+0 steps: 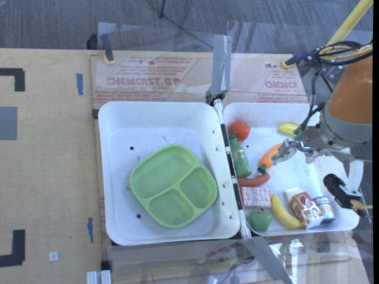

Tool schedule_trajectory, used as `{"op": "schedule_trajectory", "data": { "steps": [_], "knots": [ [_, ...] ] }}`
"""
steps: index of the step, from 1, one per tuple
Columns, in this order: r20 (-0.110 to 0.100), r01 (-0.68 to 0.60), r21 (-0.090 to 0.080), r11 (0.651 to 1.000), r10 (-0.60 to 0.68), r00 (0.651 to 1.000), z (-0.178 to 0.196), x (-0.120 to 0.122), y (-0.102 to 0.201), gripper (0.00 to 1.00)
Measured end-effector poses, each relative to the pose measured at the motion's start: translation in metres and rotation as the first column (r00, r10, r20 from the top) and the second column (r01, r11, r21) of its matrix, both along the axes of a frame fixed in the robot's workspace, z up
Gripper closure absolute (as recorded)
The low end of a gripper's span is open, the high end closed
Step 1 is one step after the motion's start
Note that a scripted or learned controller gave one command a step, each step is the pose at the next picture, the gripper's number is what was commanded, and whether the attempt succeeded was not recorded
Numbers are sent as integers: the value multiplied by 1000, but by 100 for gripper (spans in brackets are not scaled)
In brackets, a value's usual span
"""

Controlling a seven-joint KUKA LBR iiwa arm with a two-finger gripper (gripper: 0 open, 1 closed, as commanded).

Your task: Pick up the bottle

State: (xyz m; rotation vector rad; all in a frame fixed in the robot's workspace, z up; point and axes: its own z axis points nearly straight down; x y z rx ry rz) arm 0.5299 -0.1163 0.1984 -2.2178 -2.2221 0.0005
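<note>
The green bottle [240, 158] lies along the left wall of the right bin [308, 173], its cap end pointing toward a red tomato [239, 129]. My gripper [294, 147] hangs over the middle of that bin, to the right of the bottle and well apart from it. It sits just beside the right end of an orange carrot [269, 156]. Nothing shows in its grasp.
Around the bottle lie a red sausage [253, 181], a pink box [256, 197], a green fruit [259, 219], a banana [285, 212], a carton [302, 206], a can [324, 209] and a yellow piece [288, 128]. A green divided plate [173, 186] sits in the left bin [118, 129].
</note>
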Motion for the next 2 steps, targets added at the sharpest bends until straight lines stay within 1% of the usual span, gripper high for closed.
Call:
{"op": "schedule_trajectory", "data": {
  "steps": [1,2],
  "knots": [
    [4,-138,-2,990,138,990,-105,-40,-37,0],
    [5,28,-4,1000,-28,1000,40,70,-107,0]
  ]
}}
